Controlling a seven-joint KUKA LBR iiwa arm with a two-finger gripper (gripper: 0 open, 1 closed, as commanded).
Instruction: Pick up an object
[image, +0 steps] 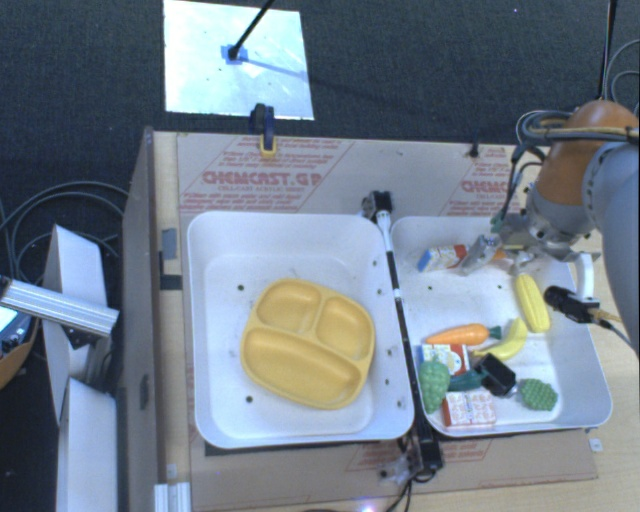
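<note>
Left bin (215, 300) has a yellow divided plate (308, 342). Right bin (585, 385) has the toy food: carrot (458, 335), green bunch (433, 383), banana (508, 343), corn cob (531, 302). The tool (480, 250) sits low at the bin's back, beside a small blue-white box (440, 257); can't tell its grip.
</note>
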